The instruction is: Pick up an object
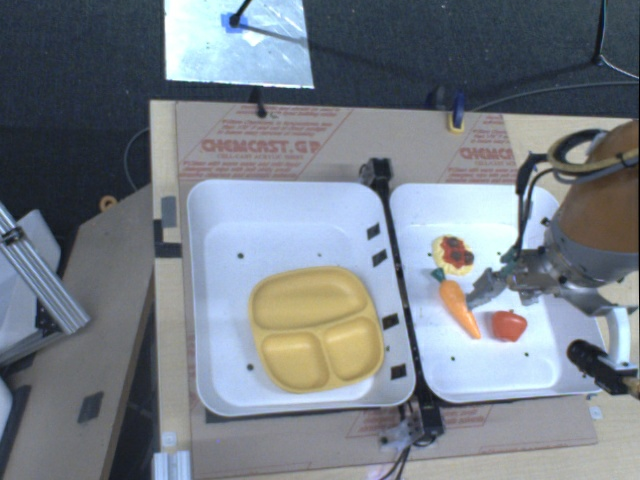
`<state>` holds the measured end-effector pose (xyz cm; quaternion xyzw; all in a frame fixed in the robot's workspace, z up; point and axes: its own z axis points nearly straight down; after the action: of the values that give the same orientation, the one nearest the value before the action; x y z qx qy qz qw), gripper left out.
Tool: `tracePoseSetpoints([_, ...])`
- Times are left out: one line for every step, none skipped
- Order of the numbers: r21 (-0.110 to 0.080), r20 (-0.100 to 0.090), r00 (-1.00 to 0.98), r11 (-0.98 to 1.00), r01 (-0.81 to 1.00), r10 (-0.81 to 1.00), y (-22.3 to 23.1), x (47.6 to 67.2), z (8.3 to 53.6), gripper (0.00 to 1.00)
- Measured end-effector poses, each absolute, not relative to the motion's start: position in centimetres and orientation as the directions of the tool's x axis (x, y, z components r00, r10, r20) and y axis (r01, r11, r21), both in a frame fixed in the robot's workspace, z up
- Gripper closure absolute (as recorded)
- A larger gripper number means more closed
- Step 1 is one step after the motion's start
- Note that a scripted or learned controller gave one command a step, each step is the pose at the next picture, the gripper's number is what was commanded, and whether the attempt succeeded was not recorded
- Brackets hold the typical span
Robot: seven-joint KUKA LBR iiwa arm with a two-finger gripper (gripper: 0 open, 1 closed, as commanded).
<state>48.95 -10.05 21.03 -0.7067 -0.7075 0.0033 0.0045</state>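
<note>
1. From where I stand, the grey arm with the orange band (600, 208) leans in over the right-hand shallow white bin (420, 268), its two-finger gripper (492, 286) low among the toy food.
2. The gripper's dark fingers (484, 288) point toward the bin's middle, just beside the orange plastic carrot (459, 308). How wide they are parted I cannot tell, and nothing shows between them, so I would not call anything held.
3. Three candidates lie close together in that bin: the carrot lying slantwise, a small red plastic pepper or tomato (509, 324) just to its right below the wrist, and a round yellow piece with red topping, like a little pizza (453, 253), just above the carrot's green end.
4. The left-hand white bin (210, 268) bears a yellow three-compartment plastic tray (315, 326), well apart from the action.
5. What worries me: the carrot is smooth and tapered, so a close on its slanted body could squirt it sideways.
6. With the pieces so near each other, a descending finger could land on top of one, or nudge the carrot into the pizza piece, leaving the grasp empty.
7. The red piece sits partly under the wrist, so it may get knocked.
</note>
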Motion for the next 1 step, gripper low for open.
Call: tracePoseSetpoints([0.001, 0.000, -0.004, 0.004, 1.000, 1.000, -10.03, 49.21, 21.57, 0.00])
